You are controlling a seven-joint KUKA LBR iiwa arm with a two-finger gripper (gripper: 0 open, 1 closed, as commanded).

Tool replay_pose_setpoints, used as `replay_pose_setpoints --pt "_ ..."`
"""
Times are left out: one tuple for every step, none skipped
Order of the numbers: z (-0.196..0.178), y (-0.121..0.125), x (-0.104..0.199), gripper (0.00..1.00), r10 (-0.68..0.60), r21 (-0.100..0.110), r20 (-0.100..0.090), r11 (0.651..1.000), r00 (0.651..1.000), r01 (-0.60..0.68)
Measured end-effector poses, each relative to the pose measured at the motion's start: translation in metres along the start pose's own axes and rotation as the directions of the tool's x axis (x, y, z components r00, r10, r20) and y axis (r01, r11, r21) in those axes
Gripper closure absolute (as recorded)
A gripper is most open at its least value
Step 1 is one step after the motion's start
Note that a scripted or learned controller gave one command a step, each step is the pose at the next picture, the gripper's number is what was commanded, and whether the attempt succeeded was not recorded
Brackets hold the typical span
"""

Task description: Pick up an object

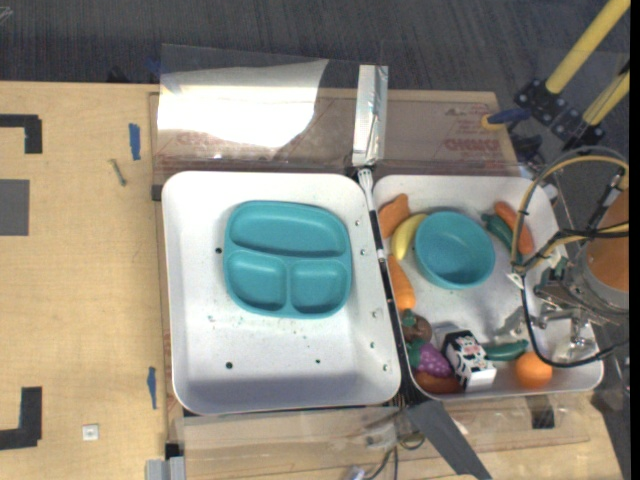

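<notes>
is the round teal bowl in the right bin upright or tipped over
Upright. The round teal bowl sits in the right white bin with its open mouth facing up, its inner hollow visible and nothing inside.

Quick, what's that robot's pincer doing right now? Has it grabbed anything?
Pincer: low over the right bin; cannot be told whether open, closed, or holding anything.

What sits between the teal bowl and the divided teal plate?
In the camera view, a yellow banana and an orange carrot lie along the right bin's left wall, between the teal bowl and the divided teal plate.
</notes>
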State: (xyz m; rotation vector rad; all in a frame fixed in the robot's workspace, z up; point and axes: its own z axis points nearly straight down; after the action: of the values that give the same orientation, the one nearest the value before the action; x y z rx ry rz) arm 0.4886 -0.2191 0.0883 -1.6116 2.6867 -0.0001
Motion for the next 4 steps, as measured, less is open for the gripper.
replay_pose_setpoints --pt "-0.011 0.009 -0.001 0.00 -0.463 -0.006 0.009 0.886 0.886 0.463" --pt "-0.001 0.009 -0.006 0.00 -0.617 -0.005 0.012 0.787 0.787 0.618" --pt "-0.001 0.009 -0.011 0.00 -0.730 -0.005 0.009 0.683 0.683 0.730" --pt "-0.001 0.010 -0.011 0.00 -0.907 0.008 0.004 0.420 0.420 0.907"
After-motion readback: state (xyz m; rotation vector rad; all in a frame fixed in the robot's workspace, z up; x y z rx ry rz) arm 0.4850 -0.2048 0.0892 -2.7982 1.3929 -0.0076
